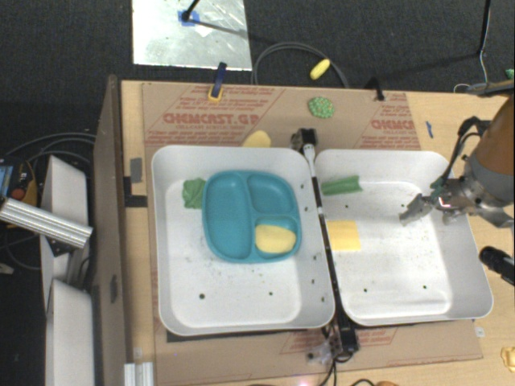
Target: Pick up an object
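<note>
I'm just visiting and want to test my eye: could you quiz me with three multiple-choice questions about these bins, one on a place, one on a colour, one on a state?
1. Where does the yellow lump lie?
A. on the blue tray
B. in the right bin
C. on the floor

2. What colour is the flat square in the right bin?
A. red
B. yellow
C. blue

3. The hand is:
A. over the left bin
B. over the right bin, holding nothing
C. outside both bins

Answers: 1 A, it sits in a compartment of the blue tray. 2 B, pale yellow. 3 B, nothing between its fingers.

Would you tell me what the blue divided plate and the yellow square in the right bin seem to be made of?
Blue plate: probably moulded plastic, smooth with a slight sheen and rounded compartment ridges. Yellow square: flat and matte, perhaps foam or plastic toy cheese; too small to tell.
</note>
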Controlling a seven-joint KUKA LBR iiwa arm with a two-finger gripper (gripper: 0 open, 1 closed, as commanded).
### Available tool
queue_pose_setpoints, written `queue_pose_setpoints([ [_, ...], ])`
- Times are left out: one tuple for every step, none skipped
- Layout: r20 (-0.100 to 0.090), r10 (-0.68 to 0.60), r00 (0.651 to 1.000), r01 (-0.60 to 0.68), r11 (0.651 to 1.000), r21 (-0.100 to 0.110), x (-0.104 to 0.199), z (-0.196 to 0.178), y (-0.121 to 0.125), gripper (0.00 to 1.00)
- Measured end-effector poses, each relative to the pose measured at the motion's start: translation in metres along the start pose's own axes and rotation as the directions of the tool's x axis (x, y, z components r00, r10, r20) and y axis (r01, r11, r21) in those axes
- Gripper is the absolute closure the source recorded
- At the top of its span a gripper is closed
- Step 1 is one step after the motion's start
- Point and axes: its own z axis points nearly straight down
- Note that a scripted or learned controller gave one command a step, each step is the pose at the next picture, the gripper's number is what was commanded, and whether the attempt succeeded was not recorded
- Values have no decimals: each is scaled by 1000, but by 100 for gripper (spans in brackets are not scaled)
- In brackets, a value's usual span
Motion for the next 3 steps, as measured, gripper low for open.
queue_pose_setpoints([
  [0, -1, 1000, 1, 1000, 2, -30, -31, 16, 0],
  [-11, -5, 1000, 5, 1000, 20, 48, 61, -57, 0],
  [-1, 2, 1000, -2, 1000, 5, -36, 91, -50, 0],
])
